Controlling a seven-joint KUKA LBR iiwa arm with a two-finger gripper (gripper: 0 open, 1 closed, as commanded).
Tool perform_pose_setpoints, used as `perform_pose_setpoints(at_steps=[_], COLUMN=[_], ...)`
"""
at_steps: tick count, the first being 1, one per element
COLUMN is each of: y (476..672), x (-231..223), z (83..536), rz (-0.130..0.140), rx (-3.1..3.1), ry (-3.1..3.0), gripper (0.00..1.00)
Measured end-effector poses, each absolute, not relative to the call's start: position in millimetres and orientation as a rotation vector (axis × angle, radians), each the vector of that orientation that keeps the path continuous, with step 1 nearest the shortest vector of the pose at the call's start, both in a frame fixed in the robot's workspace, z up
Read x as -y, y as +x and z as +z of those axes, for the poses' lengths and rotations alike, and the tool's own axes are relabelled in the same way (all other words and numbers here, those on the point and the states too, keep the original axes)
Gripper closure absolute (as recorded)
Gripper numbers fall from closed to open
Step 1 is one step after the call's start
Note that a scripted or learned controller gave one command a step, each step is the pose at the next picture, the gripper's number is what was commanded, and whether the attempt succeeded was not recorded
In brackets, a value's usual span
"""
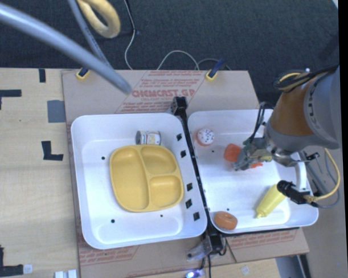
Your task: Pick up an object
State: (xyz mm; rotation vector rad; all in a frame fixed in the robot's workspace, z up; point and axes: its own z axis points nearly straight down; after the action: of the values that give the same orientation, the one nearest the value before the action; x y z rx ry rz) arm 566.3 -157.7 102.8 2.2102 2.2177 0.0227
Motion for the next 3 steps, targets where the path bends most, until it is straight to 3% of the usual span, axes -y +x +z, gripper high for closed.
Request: perform_pose_setpoints(at_steps=[1, 2, 3], y=[568.6, 569.8, 570.3], x=[159, 159, 158], z=[166, 219, 236], rz=[0.002, 0.003, 0.000], rx=[-2.221, -2.221, -2.223], ry=[2.217, 2.216, 2.219], gripper=[1.00, 1.00, 1.00])
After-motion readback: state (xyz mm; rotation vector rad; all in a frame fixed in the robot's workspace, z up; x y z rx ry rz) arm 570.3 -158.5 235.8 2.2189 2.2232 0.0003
